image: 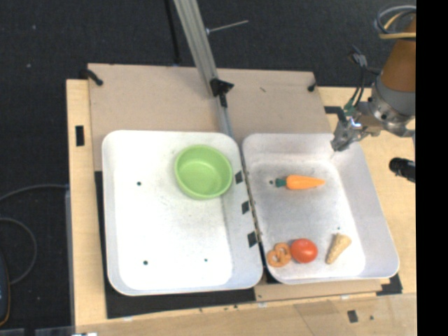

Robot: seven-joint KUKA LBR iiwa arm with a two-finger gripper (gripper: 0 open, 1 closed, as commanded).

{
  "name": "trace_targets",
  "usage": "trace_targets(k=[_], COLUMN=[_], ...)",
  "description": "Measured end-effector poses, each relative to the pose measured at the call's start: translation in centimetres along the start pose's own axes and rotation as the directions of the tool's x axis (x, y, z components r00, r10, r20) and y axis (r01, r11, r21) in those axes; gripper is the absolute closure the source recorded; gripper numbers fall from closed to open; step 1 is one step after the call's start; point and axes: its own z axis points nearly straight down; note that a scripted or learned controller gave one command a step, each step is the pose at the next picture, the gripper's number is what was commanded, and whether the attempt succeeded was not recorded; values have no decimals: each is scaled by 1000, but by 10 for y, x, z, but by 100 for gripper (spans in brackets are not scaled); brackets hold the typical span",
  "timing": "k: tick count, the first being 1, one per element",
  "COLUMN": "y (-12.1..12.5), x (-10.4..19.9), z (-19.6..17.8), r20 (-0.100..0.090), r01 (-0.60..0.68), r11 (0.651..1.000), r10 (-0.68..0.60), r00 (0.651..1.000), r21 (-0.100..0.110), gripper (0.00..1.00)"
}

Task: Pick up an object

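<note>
Overhead, the grey arm with its orange band enters from the right, and its gripper (pixel 341 140) hangs above the far right corner of the right shallow white bin (pixel 364 187). Nothing can be seen held by the gripper; whether it is released or clenched cannot be told.

Inside that right bin, an orange toy carrot with a green top (pixel 301 183) lies on its side near the middle. Along the near edge sit a small brown pretzel-shaped piece (pixel 278 255), a round red tomato (pixel 304 250) touching it, and a tan cone-shaped piece (pixel 338 248) set apart to the right.

The left shallow white bin (pixel 133 222) carries a light green plastic bowl (pixel 203 172), upright, near its far right corner. Both bins rest on the tan worktop (pixel 175 93).
</note>
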Motion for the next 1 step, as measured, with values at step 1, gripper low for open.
trace_targets(k=[1], y=[1], x=[-1], z=[-19], r20=[-1], r01=[1], r11=[1000], r10=[-1], r00=[1000], r21=[3], gripper=[100])
